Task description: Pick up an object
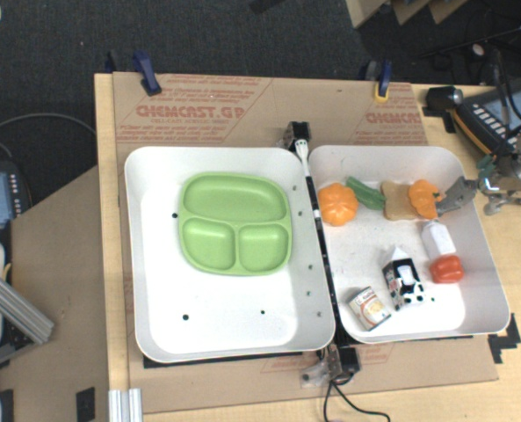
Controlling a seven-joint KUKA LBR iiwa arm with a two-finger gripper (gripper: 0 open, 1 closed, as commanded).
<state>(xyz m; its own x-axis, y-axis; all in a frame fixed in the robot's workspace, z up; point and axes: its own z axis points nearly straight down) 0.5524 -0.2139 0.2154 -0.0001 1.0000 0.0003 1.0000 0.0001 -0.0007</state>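
At right bin's (471,319) far right rim | gripper (458,197) near orange toy (423,197), grip unclear | step: approach | next: descend, close.

dark carpet floor (49,42); cardboard-topped bench (198,104); blue clamps (146,73) at its edge

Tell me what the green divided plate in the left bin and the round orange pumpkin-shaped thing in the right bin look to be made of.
The green divided plate looks like moulded plastic with a matte finish: one even colour, soft rounded compartment ridges, no sharp glare. The round orange pumpkin-shaped thing is probably plastic or rubber toy food: saturated uniform colour and smooth lobes, though the view is too coarse to tell hard from soft.
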